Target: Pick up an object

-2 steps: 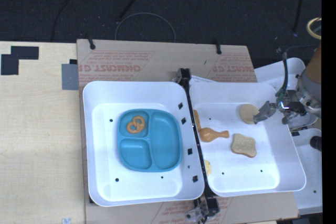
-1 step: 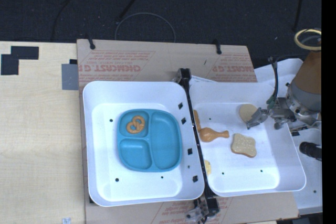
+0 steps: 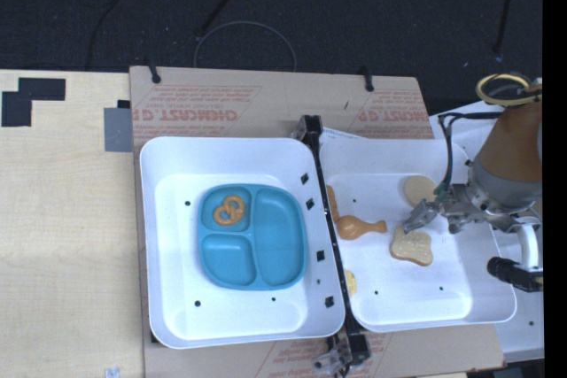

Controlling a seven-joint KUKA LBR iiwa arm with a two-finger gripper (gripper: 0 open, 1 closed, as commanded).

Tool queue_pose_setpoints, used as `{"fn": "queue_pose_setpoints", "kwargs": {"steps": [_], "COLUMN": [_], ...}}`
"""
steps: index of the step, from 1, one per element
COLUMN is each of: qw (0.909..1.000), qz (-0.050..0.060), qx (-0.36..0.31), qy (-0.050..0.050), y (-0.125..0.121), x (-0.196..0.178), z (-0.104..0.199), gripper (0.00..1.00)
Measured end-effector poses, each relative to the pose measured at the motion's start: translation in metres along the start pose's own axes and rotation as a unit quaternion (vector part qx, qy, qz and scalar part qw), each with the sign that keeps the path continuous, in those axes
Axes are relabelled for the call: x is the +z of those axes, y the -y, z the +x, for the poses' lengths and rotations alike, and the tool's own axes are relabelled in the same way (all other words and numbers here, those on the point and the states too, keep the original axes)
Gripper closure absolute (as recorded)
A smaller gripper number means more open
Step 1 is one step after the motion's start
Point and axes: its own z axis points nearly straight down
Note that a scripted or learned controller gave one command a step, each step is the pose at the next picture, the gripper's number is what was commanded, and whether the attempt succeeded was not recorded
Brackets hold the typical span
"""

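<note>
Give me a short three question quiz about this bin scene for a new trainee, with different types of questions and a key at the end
1. True or false: the pretzel lies in a compartment of the blue tray.
2. Which bin is the gripper over? A) left bin B) right bin C) neither
3. Fill in: the toy chicken drumstick lies in the ____ bin.

Key
1. True; it sits in the tray's upper left compartment, in the left bin.
2. B; it hovers just above the tan bread-shaped piece, near the round tan piece.
3. Right.
</note>
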Motion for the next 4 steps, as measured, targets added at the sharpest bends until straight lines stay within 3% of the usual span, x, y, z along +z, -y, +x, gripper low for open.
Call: {"fn": "queue_pose_setpoints", "kwargs": {"steps": [1,2,3,4], "qw": [1.0000,1.0000,1.0000,1.0000], "qz": [-0.002,-0.006,-0.004,-0.003], "qx": [0.001,-0.001,-0.001,-0.003], "qy": [0.001,0.002,0.002,0.000], "y": [-0.001,-0.004,-0.005,-0.009], "x": [-0.013,-0.076,-0.098,-0.109], "z": [-0.002,-0.001,-0.002,0.051], "gripper": [1.00,1.00,1.00,1.00]}}
